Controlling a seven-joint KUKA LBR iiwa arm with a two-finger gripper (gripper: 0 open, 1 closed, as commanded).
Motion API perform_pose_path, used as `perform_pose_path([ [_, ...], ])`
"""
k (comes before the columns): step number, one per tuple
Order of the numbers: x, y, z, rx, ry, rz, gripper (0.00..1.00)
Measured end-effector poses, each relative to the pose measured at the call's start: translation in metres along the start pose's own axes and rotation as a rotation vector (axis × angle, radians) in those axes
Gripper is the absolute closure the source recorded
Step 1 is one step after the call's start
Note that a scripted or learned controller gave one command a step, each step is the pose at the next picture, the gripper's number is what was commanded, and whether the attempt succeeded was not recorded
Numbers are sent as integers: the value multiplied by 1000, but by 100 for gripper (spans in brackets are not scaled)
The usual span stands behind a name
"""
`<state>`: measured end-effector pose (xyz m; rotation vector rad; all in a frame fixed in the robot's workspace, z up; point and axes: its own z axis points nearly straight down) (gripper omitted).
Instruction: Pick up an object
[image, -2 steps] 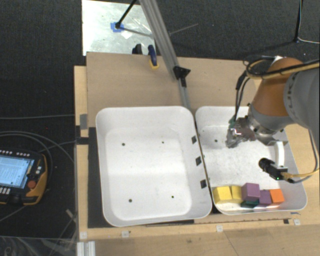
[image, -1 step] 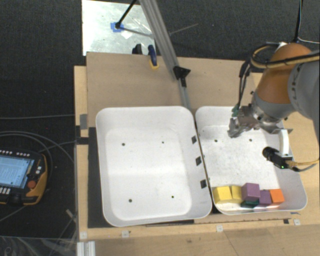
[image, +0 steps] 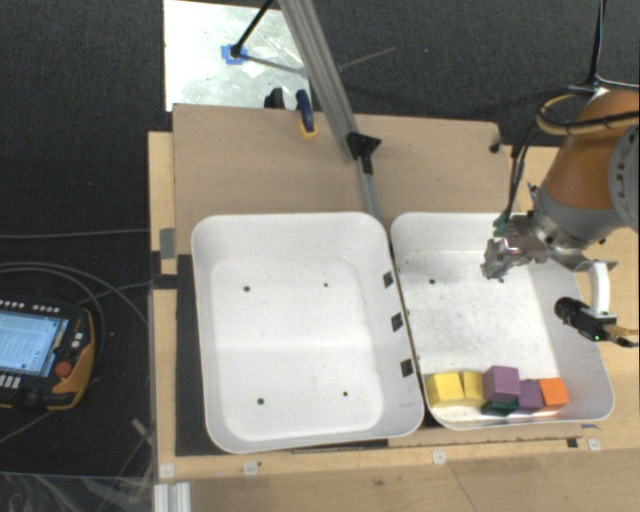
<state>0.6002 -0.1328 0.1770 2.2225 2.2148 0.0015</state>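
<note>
The arm came in from the right of the frame, its orange band showing above the wrist, and its gripper hung over the upper part of the right bin. The gripper was small and blurred against the white floor of the bin, and I could not tell how it stood; nothing showed in its grasp.

The blocks lay well apart from it, bunched along the bottom edge of that same bin, toward the lower right of the frame. A yellow block sat furthest left in the row. Just beside it to the right stood a purple block, with a dark green block touching its lower side. A second, paler purple block came next, and an orange block ended the row at the right.

The left bin sat beside the right one, the two rims touching down the middle of the frame. Both rested on the brown counter. A grey pole slanted down from the top of the frame toward the join between the bins. At the left edge of the frame a handheld controller with a lit screen lay on the dark floor.
</note>
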Motion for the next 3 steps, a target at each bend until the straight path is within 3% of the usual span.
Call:
perform_pose_path([
  [1, 43, -74, 89, 8, 4, -2, 100],
  [2, 33, -106, -3, -4, 0, -1, 100],
  [3, 49, -84, -69, -7, 1, -12, 100],
])
